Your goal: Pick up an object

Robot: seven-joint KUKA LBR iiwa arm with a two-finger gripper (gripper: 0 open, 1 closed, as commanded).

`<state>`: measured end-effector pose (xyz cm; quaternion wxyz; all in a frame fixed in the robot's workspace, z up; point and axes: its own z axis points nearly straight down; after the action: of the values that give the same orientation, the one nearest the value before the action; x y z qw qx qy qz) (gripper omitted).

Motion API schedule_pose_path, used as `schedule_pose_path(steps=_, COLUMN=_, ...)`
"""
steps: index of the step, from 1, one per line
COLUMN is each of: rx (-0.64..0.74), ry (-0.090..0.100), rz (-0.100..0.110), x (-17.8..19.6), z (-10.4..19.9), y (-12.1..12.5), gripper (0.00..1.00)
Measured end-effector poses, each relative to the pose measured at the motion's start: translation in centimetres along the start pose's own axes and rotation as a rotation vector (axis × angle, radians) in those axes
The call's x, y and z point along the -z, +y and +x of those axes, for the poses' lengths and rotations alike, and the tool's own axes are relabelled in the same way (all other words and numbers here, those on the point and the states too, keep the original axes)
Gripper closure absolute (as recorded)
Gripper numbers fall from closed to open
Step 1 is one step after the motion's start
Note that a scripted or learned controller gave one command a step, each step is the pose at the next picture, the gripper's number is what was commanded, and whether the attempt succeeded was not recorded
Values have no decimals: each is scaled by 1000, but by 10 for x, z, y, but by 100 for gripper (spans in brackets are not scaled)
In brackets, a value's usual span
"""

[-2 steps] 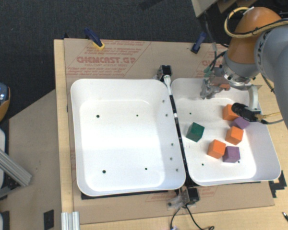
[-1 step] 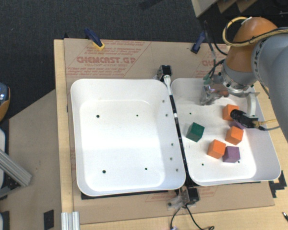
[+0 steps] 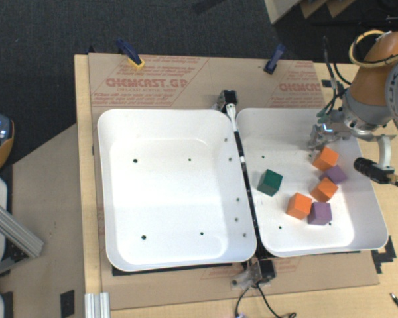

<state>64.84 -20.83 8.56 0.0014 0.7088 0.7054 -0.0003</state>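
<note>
Hovering at the right bin's [image 3: 358, 240] far side, the gripper [image 3: 320, 136] sits just above an orange block [image 3: 328, 158]; the block looks light, rigid, best pinched across flat opposite faces.

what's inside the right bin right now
The right bin holds a green block, three orange blocks and two purple ones. The hand sits over its far corner, hiding the floor there.
</note>
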Motion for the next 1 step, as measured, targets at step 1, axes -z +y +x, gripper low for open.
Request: schedule_pose_path(steps=1, rx=12, ry=3, rz=-6, x=93, z=88, y=-14, gripper=100)
